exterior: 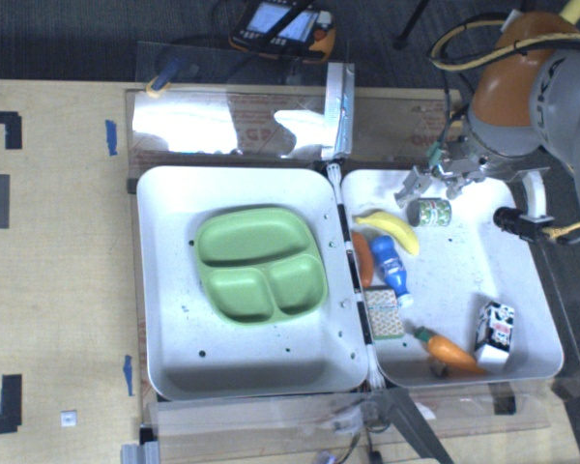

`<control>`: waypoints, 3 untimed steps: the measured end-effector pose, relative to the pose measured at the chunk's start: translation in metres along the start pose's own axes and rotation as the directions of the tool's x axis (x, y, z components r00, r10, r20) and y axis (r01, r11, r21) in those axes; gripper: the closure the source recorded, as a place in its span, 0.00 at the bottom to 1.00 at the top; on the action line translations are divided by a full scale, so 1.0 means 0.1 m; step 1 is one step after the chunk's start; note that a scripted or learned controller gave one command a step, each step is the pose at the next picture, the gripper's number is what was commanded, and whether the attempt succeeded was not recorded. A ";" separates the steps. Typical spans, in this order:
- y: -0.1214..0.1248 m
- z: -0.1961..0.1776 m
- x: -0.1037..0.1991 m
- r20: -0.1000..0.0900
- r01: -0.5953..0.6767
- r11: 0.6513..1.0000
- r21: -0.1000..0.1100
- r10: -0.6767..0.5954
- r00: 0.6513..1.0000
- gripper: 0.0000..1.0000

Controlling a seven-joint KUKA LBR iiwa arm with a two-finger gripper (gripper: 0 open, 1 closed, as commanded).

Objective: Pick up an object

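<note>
My gripper (pixel 437 178) hangs over the back of the right bin (pixel 532 278), open, with nothing between its fingers. Just in front of it lies a small green can (pixel 431 212) on its side, apart from the fingertips. A yellow banana (pixel 391 228) lies to the can's left. A blue bottle (pixel 391 267) lies beside an orange piece (pixel 362 257) at the bin's left wall. Nearer the front are a patterned packet (pixel 384 312), a carrot (pixel 448 353) and a small black-and-white carton (pixel 496 333).
The left bin (pixel 164 288) holds a green divided plate (pixel 261 262). A clear panel (pixel 232 114) stands behind the bins, with a handheld device (pixel 280 25) beyond it. Cables (pixel 483 37) loop above the arm at the upper right.
</note>
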State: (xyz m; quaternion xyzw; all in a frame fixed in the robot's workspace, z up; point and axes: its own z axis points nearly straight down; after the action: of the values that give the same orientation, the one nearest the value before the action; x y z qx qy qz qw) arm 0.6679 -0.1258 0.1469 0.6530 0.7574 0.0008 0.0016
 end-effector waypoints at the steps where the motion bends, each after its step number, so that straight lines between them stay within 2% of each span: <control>1: -0.05 0.48 -0.47 0.000 0.111 0.994 -0.004 -0.111 0.994 0.00; 2: -0.04 0.37 -0.46 0.002 0.113 0.994 -0.007 -0.113 0.994 1.00; 3: -0.06 -0.39 0.39 -0.001 0.046 0.999 0.001 -0.046 0.999 1.00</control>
State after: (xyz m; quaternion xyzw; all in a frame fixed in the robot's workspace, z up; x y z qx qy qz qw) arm 0.6565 -0.0879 0.1854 0.6355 0.7721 0.0008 0.0011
